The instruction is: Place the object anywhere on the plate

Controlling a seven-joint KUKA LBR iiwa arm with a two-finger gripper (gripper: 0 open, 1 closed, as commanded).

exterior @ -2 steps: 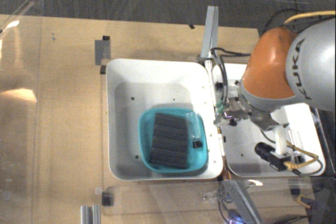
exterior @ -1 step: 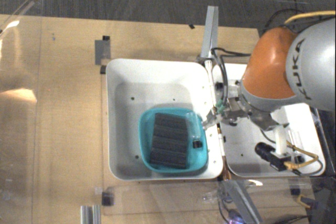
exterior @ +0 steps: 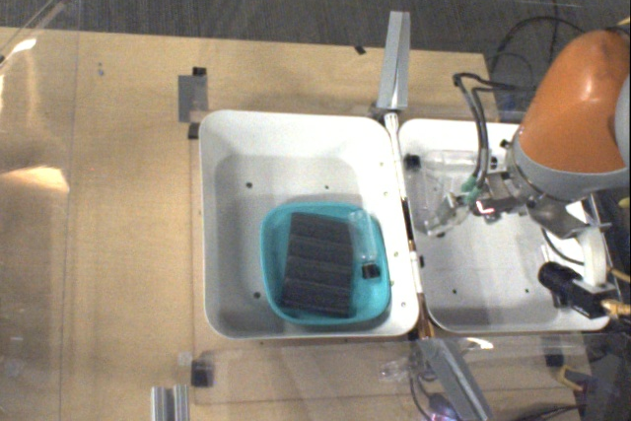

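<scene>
The dark ribbed block [exterior: 317,263] already lay on the teal plate [exterior: 375,296] in the left bin [exterior: 227,212], at 9 o'clock from the gripper [exterior: 463,202]. Pincer state could not be told. Risk: a further descent striking the right bin [exterior: 493,301]

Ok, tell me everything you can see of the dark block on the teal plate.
The dark block is a charcoal-grey, roughly rectangular slab with crosswise ridges or segments, matte, possibly foam or rubber. It lies flat on the teal plate, covering most of the plate's middle, long side running top to bottom and tilted slightly. A small dark piece sits by its right edge; whether it belongs to the block is unclear. The plate rests in the left bin. The tool is over the right bin, apart from the block.
</scene>
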